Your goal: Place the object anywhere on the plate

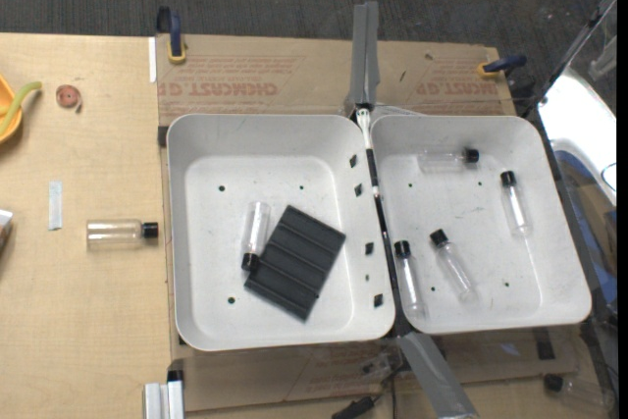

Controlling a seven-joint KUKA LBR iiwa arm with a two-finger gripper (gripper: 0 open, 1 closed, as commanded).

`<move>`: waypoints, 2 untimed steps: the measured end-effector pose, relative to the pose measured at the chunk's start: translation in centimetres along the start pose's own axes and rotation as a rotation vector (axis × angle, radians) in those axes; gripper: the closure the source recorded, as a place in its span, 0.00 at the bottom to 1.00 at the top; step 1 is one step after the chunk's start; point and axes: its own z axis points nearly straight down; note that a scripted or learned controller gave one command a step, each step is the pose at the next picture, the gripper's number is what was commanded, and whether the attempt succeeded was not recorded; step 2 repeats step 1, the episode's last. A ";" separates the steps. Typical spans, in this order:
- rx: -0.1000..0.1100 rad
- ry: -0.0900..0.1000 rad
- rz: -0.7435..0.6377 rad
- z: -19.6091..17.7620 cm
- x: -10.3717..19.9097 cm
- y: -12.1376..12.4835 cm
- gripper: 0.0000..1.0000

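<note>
Black ribbed plate point(295, 262) lies in the left bin point(196, 211), a vial point(255, 233) touching its edge, not on it; placing remains undone; end effector state: cannot tell

glossy white plastic bins point(196, 309); matt black ribbed plate point(295, 262); clear vials point(256, 229); pale wood bench point(78, 329).

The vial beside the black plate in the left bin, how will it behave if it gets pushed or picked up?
The vial is a clear cylinder lying on its side, so it will probably roll when nudged. It looks smooth, likely slippery to grip. It touches the black plate, which may stop it rolling that way.
</note>
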 end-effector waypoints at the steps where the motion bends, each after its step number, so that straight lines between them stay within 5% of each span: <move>1: 0.001 0.003 -0.282 -0.2 -0.1 -0.1 0.00; 2: 0.001 0.003 -0.282 -0.2 -0.1 -0.1 0.00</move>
